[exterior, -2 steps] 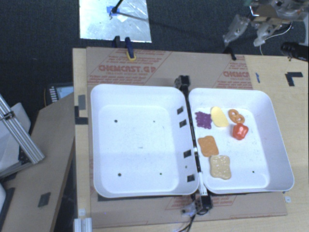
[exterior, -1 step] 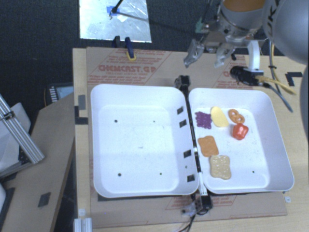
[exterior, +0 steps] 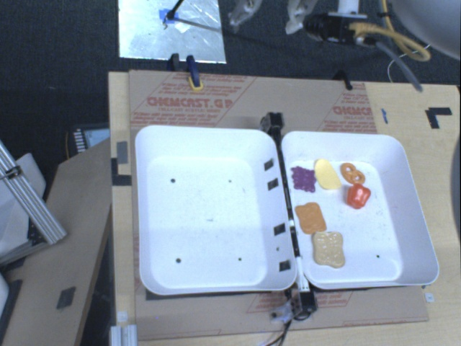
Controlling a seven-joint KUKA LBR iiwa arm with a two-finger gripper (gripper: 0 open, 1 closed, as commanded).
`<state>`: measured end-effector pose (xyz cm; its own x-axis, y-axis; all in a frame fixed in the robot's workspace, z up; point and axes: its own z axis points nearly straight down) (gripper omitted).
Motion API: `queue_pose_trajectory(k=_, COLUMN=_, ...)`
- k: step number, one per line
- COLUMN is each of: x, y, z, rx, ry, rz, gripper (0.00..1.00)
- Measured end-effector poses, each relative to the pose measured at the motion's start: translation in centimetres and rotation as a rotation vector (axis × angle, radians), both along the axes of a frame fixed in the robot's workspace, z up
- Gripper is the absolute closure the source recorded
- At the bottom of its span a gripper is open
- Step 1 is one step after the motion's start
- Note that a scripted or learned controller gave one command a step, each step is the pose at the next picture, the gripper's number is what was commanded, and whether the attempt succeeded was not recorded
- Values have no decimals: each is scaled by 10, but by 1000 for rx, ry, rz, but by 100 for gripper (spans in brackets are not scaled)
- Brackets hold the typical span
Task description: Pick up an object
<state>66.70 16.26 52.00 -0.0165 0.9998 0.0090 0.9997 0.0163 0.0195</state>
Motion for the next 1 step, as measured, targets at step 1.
queue_pose_trajectory(k=1, x=2, y=-8, z=2, rx=-7, ry=13, rz=-8, gripper=100)
